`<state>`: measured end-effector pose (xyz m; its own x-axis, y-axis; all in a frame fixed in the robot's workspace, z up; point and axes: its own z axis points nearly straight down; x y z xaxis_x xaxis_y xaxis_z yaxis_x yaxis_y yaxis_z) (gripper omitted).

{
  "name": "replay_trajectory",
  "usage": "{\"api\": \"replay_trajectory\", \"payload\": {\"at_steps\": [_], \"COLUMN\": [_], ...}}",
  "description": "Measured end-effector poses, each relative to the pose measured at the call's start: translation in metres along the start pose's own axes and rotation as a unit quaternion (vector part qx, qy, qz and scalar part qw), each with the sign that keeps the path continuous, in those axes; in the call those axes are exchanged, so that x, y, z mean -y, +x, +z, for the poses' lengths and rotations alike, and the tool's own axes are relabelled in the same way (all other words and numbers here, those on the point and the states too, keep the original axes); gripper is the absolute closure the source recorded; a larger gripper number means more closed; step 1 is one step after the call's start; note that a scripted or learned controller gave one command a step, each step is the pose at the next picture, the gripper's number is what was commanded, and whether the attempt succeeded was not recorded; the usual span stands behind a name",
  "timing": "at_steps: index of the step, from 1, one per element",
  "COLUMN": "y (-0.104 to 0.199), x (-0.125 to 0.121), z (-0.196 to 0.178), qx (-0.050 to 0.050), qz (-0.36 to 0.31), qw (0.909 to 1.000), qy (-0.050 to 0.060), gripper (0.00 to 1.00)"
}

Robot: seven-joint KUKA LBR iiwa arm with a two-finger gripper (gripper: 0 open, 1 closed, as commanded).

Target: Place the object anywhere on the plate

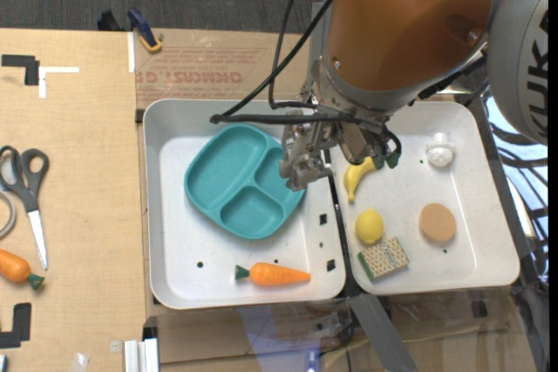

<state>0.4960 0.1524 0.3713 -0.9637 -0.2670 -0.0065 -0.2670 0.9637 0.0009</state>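
The arm reached in over the two bins, its orange band bulking above the seam between them. The tool (301, 165) hung at the right rim of the teal divided plate (240, 183), which lay in the left bin (161, 213). From where I stood I could not tell whether the tool was open or closed, nor whether anything sat in it; cables and the wrist masked it.

The task's object was not identified for certain. My guess was the banana (356, 177), lying in the right bin (488, 266) just beside the tool and close to the divider, a plausible pick since the tool hovered so near it.

Other items in the right bin: a lemon (370, 226), a patterned sponge (384, 257), a tan round piece (438, 222) and a small white object (439, 154). A carrot (272, 275) lay in the left bin below the plate. Scissors (26, 187) and a second carrot (13, 267) rested on the tabletop (78, 135), well apart.

The bin walls at the seam were the likeliest obstruction to any transfer.
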Motion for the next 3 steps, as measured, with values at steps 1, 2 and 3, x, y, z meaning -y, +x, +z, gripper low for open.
{"api": "replay_trajectory", "payload": {"at_steps": [1, 2, 3], "y": [-0.004, -0.012, 0.005], "x": [-0.018, -0.064, -0.011], "z": [0.031, 0.128, 0.26], "qx": [-0.003, -0.003, -0.003], "qz": [-0.232, -0.295, -0.379], "qw": [0.9727, 0.9554, 0.9253], "qy": [-0.001, -0.001, -0.002], "gripper": [1.0, 1.0, 1.0]}}
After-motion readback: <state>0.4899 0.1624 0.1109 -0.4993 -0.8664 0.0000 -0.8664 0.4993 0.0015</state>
